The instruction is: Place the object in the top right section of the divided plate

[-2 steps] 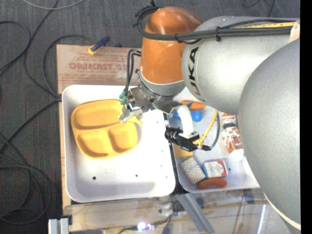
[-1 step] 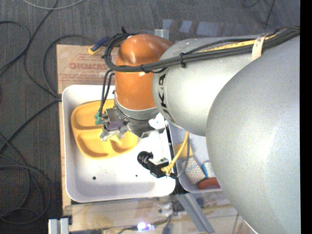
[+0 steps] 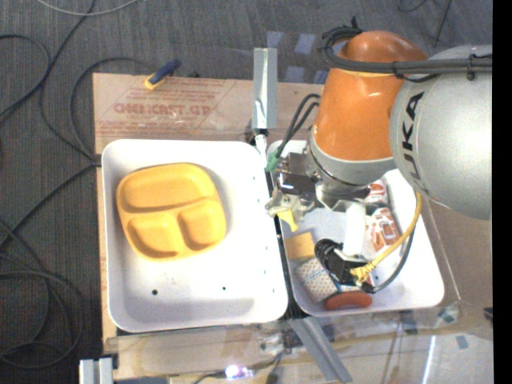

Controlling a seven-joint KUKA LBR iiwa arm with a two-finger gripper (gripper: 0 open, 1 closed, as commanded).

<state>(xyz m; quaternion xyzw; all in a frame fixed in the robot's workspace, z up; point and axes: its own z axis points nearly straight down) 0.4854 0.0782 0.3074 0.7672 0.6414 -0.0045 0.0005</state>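
Note:
A yellow divided plate point(image 3: 172, 209) lies in the left white bin point(image 3: 136, 298), toward its upper left, and its sections hold nothing. The grey and orange arm hangs over the right bin point(image 3: 428, 282). The gripper point(image 3: 282, 204) sits low at the wall between the two bins, mostly hidden under the wrist. Just below it in the right bin lies a tan block point(image 3: 300, 245), apart from the gripper. I see nothing held.
The right bin also holds a patterned round item point(image 3: 314, 278), a reddish-brown flat object point(image 3: 348, 301) at the front, and red-and-white packets point(image 3: 384, 224) at the right. A cardboard sheet point(image 3: 160, 110) lies behind the left bin.

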